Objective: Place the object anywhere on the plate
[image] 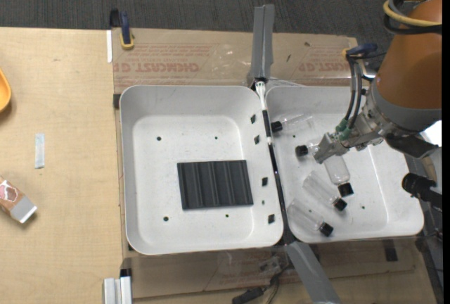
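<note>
To the right of the dark ribbed plate (214, 184), past the wall of its white bin (126, 155) and in the neighbouring bin (376, 219): gripper (328, 152) low over a clear black-capped bottle (338, 171), touching or apart impossible to tell, grip width likewise. Scattered close around, also right of the plate, some 4 more such bottles (314, 191), glassy bodies hard to trace against white. Far left of the plate, an orange item (3, 91) cut off at the edge.

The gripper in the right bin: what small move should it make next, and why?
Probably lower a little and try a grasp. The gripper hovers over the right bin, just above a clear bottle with a black cap, while the dark ridged plate lies in the left bin.
</note>
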Controlling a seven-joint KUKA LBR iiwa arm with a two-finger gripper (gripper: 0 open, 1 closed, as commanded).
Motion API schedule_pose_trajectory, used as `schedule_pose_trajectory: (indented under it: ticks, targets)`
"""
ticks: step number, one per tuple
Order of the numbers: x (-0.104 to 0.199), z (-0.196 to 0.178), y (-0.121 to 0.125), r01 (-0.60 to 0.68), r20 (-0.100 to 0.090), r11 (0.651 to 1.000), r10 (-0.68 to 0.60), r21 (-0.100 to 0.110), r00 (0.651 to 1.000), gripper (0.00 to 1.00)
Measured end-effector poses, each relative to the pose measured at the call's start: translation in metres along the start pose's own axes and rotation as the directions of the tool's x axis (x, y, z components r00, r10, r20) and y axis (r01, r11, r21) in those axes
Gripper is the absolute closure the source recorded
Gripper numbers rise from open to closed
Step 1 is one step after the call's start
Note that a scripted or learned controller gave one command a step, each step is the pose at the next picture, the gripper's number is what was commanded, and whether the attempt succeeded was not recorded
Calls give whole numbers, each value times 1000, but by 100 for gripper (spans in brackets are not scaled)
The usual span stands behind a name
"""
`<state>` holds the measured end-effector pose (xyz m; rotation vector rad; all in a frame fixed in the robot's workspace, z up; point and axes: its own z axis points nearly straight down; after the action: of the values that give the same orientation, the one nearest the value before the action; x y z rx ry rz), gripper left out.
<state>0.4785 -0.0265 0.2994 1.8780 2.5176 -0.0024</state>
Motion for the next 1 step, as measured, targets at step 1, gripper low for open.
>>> schedule_pose_trajectory:
  ticks: [1]
  targets:
    - [73,30,27,-170,0,986,170,4,986,100]
